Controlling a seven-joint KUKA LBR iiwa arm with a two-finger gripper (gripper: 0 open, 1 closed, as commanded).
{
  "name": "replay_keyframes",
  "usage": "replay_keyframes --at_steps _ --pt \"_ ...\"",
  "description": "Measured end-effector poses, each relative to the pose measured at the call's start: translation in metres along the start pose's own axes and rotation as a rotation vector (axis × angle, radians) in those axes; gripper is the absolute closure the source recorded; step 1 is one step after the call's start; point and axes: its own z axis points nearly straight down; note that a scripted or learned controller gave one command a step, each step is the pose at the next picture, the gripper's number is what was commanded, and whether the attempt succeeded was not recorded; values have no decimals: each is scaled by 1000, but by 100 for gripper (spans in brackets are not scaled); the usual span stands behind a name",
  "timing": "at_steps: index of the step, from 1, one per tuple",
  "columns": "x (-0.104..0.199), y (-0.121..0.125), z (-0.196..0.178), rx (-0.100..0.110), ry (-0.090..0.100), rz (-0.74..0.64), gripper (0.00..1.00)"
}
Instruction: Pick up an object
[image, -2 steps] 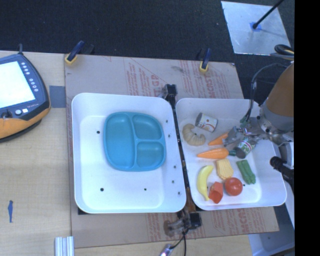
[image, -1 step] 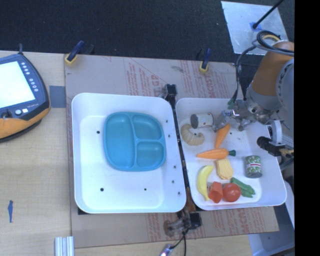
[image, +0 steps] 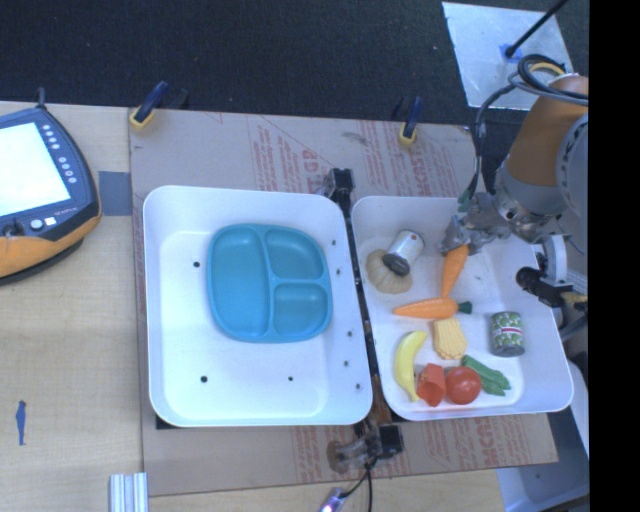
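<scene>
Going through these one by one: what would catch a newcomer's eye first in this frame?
Most striking is the blue divided plate, alone in the left bin. Next comes the cluster of toy food in the right bin: two carrots, a banana, corn, a tomato and a small can. The gripper sits at the upper carrot's top end.

Orange carrot (image: 454, 268) standing tilted in the right bin (image: 540, 400), top end at the gripper (image: 466, 236), just above a second carrot (image: 428, 309)

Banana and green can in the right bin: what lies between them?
In the camera view, between the banana and the green can lies a yellow corn cob; the tomato and a green vegetable sit just below that line.
</scene>
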Motion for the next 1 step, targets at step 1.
replay_keyframes --at_steps 1 --pt "64 -82 -101 -11 1 2 100"
